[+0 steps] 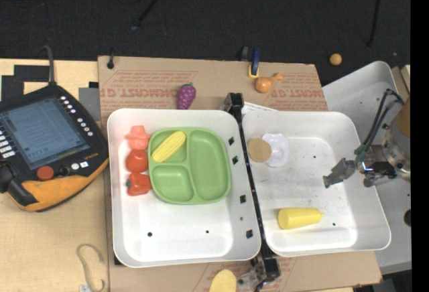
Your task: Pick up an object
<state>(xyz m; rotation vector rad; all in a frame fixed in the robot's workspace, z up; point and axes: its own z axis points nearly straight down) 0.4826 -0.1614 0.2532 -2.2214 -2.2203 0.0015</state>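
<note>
In the right bin [375,230] a yellow wedge-shaped object [299,218] lies near the front. A tan disc [259,149] and a clear round lid [277,149] sit side by side at the bin's back left. My gripper [352,177] hovers at the right side of this bin, up and to the right of the yellow object. Its dark fingers [334,177] are spread open and hold nothing. The left bin [174,237] carries a green divided plate [191,173] with a yellow corn cob [167,145] on it. Beside the plate stand a pink toy [137,137] and two red ones [137,162].
A black divider [244,177] runs between the bins. On the cardboard behind them lie purple grapes [186,95] and an orange gourd [267,83]. A teach pendant [47,143] rests at the left. Below the bins sits a yellow piece [223,280].
</note>
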